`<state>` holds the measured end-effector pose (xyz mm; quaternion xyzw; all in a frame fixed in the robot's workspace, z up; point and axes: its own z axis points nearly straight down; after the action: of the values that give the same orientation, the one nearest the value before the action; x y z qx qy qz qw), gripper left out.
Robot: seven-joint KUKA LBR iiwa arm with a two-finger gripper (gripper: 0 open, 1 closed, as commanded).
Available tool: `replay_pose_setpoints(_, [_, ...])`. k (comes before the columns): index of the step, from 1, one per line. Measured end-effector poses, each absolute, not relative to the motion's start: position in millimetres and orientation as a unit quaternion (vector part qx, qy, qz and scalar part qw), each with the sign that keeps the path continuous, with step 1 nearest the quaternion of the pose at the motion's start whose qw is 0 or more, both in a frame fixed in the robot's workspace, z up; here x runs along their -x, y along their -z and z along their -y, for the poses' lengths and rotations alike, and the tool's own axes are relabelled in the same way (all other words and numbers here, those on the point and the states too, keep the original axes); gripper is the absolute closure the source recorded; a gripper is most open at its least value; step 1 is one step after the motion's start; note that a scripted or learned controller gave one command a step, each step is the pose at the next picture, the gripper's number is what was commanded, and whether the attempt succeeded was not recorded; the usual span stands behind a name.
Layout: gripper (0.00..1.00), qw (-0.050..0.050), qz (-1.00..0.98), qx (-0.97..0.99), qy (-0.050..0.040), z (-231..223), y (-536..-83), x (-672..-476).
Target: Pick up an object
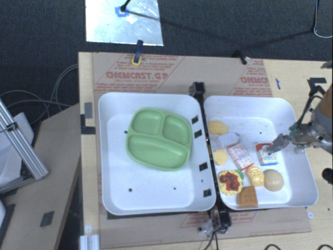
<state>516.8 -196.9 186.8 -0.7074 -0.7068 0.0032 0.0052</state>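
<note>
The arm's gripper (271,146) hangs low over the red-and-white packet (266,154) in the right bin (291,111), seemingly mid-approach; I cannot tell how its jaws stand, so next comes a firm close.

You're seeing the gripper (274,146) hovering over the right bin (250,108), just above a red-blue packet (267,154).

Pretty even overhead light, kinda soft and low-res overall. The 2 shallow white plastic bins (156,102) come out bright, nearly blown out, with only faint shadows along their edges. Strong glare on the shiny silver foil sheet (124,13) up top. Dark carpet floor (36,30) looks grainy.
</note>
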Motion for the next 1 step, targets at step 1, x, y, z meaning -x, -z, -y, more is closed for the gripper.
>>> replay_pose_setpoints(1, [0.0,-0.001,0.708,0.706,0.0003,196.1,-194.3,-520.1])
